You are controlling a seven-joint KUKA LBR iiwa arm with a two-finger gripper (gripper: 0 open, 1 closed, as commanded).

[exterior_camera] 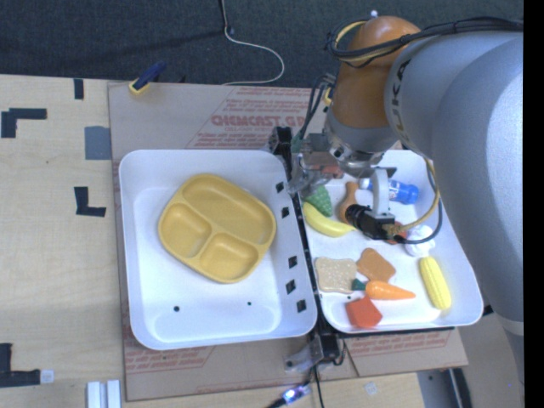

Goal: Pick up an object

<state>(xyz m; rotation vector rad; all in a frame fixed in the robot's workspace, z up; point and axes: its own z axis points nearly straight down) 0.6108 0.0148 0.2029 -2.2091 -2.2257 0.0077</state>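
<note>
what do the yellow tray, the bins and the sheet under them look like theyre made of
Yellow tray: likely moulded plastic, matte to faintly satin, one even colour with soft rounded compartments.
Left bin and right bin: probably thin formed plastic, smooth and slightly glossy, with rounded rims and corners.
Sheet under them: looks like corrugated cardboard, dull brown with red print.

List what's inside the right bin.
In the right bin: a banana, bread slice, carrot, corn cob, a red piece, a green piece. The arm covers the bin's far part.
</note>
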